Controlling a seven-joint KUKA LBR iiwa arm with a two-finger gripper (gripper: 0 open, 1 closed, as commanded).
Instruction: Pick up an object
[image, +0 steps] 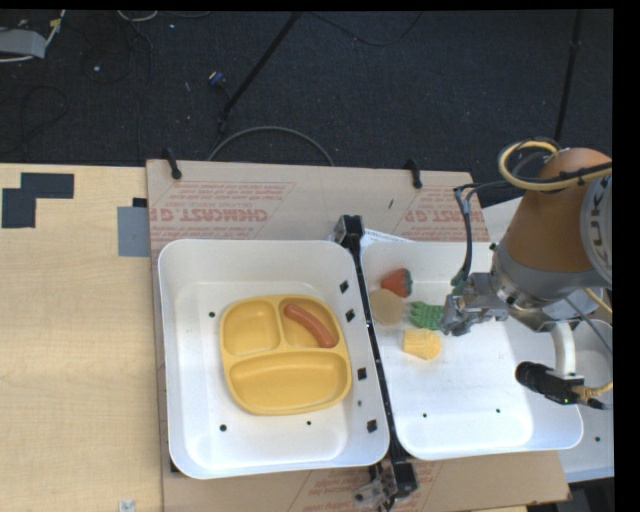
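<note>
In the right bin (470, 420) lie a red and green piece like a strawberry (397, 281), a pale beige piece (386, 306), a green leafy piece (426, 316) and a yellow cheese wedge (422, 345). My gripper (458, 318) hangs low over the bin, right beside the green piece and just above-right of the cheese. Its fingers point down toward the bin floor, and the wrist hides their tips. The left bin (190, 300) holds a yellow divided plate (285, 385) with a hot dog sausage (311, 323) in its upper right compartment.
A black divider (365, 340) runs between the two bins. The arm's orange band and grey body (550, 230) fill the right bin's upper right side, with cables looping over it. A black fitting (545, 382) sits at the right bin's right edge.
</note>
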